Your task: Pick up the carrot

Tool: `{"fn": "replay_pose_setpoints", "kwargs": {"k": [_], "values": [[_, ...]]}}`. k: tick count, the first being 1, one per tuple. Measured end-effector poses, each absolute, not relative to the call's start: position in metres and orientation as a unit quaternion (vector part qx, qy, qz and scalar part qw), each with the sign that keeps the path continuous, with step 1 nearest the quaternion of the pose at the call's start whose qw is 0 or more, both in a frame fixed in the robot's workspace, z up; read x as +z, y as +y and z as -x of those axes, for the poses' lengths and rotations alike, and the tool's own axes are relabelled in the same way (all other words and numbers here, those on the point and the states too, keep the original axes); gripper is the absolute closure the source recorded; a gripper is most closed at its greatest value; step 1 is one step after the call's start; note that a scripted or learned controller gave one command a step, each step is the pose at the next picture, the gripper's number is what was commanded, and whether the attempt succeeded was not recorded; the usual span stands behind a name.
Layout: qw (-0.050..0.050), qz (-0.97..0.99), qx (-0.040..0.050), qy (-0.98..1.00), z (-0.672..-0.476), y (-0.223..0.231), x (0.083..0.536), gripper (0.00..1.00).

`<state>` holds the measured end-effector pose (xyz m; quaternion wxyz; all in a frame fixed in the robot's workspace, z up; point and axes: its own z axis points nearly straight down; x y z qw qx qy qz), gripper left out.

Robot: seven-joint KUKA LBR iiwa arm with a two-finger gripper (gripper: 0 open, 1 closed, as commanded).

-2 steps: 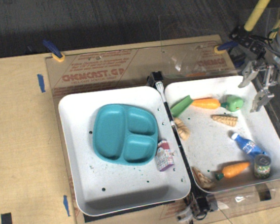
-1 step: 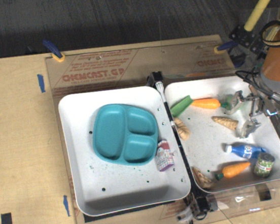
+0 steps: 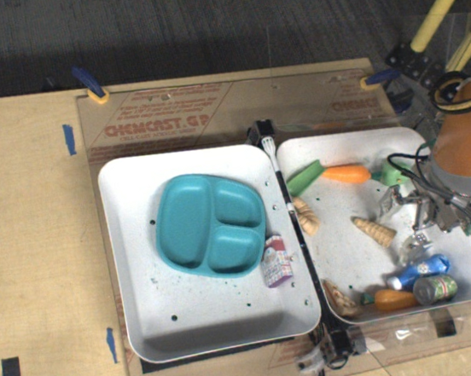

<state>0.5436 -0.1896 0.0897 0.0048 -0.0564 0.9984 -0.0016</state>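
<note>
Hand (image 3: 413,218) low in right bin (image 3: 321,150), near its 3 o'clock wall. Metal parts and black cable jumbled there; cannot tell how hand is set. Orange band on arm cut off by picture edge. Carrot (image 3: 346,174) lies at 11 o'clock from hand, apart from it, beside green piece (image 3: 303,177). Blue bottle (image 3: 419,271) and can (image 3: 435,288) at 6 o'clock. Teal plate (image 3: 210,225) in left bin (image 3: 134,265).

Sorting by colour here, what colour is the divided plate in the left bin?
Teal plate, clearest in the camera view.
</note>
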Motion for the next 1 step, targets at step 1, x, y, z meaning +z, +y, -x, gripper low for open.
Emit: {"fn": "replay_pose_setpoints", "kwargs": {"k": [1], "values": [[0.005, 0.073, 0.0006, 0.997, -0.6661, -0.1115, 0.0890, 0.00]]}}
